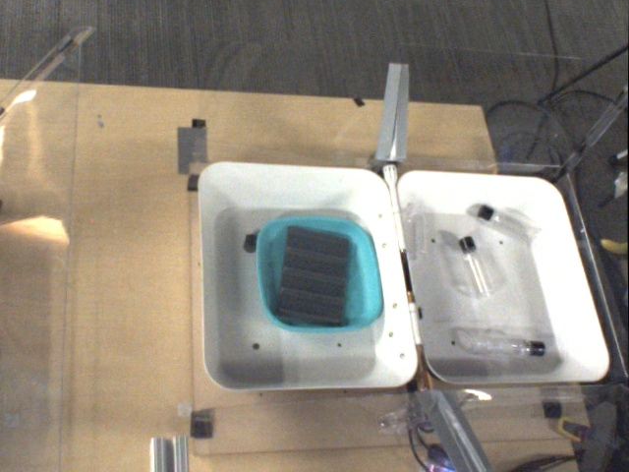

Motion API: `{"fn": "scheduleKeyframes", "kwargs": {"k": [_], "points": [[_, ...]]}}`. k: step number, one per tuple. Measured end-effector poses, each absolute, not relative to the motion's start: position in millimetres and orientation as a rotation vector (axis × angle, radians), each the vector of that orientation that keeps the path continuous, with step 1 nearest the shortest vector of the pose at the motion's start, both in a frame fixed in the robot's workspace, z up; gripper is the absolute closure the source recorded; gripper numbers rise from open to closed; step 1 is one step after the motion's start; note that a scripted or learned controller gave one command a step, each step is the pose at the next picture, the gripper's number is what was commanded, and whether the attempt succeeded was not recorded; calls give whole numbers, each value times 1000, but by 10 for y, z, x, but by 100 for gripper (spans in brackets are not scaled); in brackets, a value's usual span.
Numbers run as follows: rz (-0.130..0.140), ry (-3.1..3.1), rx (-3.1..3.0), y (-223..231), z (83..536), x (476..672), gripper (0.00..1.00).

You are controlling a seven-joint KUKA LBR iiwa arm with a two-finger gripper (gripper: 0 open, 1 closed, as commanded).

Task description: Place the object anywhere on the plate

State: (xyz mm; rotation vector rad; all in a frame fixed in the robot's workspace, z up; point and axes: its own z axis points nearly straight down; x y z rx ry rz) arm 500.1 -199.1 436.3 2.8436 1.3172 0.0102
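1 dark block [314,273] on 1 plate [369,288], 3 vials [474,264].

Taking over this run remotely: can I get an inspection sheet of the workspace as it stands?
Surface: wooden bench bearing two white bins, left bin and right bin.
Job's things: turquoise plate in the left bin, with a dark ribbed block lying on it.
Clutter: three clear vials with black caps in the right bin, upper, middle, lower; small dark item beside the plate.
Grippers: nothing seen.
Cables: dark cables at upper right.
Surroundings: grey carpet beyond the bench.
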Motion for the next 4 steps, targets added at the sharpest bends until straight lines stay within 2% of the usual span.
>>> {"fn": "scheduleKeyframes", "kwargs": {"k": [1, 4], "points": [[10, 1184, 2902, -2001, 4358, 4894, 0], [14, 620, 3076, -2045, 4357, 4890, 0]]}}
